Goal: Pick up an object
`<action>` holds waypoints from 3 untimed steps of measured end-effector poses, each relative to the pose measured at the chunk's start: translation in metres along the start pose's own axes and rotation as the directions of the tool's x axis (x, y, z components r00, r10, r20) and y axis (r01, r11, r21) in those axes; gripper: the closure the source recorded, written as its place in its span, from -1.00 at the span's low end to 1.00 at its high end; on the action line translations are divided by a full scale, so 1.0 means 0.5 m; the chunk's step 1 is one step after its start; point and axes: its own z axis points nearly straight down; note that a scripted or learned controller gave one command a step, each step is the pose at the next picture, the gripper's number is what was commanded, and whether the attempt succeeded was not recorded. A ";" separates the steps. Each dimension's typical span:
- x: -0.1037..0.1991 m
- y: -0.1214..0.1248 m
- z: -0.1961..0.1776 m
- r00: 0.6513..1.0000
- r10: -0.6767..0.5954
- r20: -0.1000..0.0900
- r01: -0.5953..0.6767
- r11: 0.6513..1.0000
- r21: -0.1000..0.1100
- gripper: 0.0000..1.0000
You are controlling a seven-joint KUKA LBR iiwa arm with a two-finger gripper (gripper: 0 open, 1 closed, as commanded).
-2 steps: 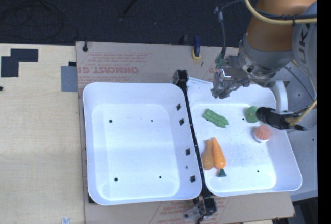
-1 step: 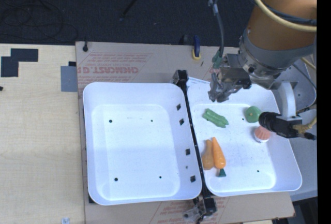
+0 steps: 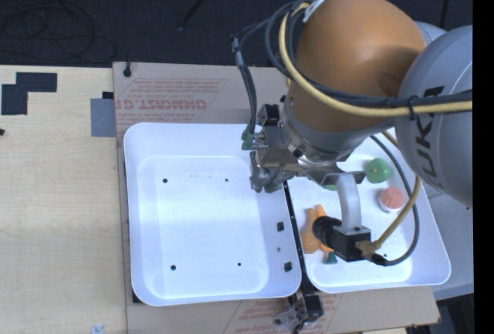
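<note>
Three small toys show plainly in the bin at the right of the frame (image 3: 432,263). You can see a green round one (image 3: 378,169) in its upper part, a pink one (image 3: 392,199) just below that, and an orange one (image 3: 312,228) close to the bin's left wall. A tiny blue-green bit (image 3: 329,257) lies just under the orange toy, but it is too small for you to name.

Look at the claw (image 3: 264,178) near the middle of the frame. It hangs from the big arm (image 3: 355,55), right by the line where the two bins meet. You cannot tell if the claw is apart or together, because the arm hides much of it and the rest is dark.

You can see no toy in the claw. All the toys lie on the white floor of their bin, apart from the claw. The orange one is nearest, down and to the right of it. The bin at the left (image 3: 193,232) shows its white floor with a few dark dots.

So I think the job has not got far. No toy has been lifted yet. The claw has to get over one toy, go down, close on it and lift it up.
</note>
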 end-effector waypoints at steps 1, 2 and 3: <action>0.017 -0.015 -0.121 1.000 0.008 0.000 -0.008 1.000 -0.010 1.00; -0.253 -0.018 -0.047 1.000 0.024 0.006 -0.024 1.000 -0.003 1.00; -0.106 -0.016 -0.017 1.000 0.004 0.001 -0.004 1.000 -0.001 1.00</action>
